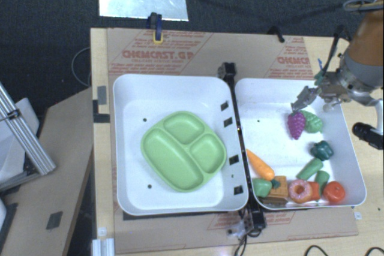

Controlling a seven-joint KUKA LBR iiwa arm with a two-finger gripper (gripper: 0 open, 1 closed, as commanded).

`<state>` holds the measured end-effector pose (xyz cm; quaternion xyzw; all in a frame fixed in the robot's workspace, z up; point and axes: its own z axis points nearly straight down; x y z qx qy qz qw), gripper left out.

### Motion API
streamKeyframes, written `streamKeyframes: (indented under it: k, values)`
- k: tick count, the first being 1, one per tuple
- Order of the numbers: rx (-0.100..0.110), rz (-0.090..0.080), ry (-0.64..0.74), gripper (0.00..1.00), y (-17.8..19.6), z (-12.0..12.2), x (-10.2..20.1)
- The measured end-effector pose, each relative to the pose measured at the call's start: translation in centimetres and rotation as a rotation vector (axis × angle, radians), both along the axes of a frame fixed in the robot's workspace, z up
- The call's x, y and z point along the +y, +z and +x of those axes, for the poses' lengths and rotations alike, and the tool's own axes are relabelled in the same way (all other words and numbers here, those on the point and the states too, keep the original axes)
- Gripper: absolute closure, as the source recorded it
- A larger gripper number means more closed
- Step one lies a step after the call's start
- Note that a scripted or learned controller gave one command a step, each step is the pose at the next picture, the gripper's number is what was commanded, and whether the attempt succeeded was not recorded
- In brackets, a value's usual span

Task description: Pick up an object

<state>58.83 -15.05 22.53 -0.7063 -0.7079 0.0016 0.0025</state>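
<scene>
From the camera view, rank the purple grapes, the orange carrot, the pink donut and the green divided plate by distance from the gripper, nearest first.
1. Purple grapes: right bin, just below the gripper.
2. Orange carrot: right bin, lower left, near the divider.
3. Pink donut: right bin's front edge; close to the carrot's rank.
4. Green divided plate: left bin.

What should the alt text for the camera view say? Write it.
A grey arm's gripper hangs over the right white bin, just above purple toy grapes among other toy foods. The left white bin holds a green divided plate.
</scene>
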Motion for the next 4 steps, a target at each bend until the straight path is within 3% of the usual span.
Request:
streamKeyframes:
  k: [1,4]
  values:
    - [-0.007,-0.001,0.001,0.0,0.3,0.2,0.0]
    - [-0.004,0.0,-0.001,0.0,-14.3,-1.0,0.4]
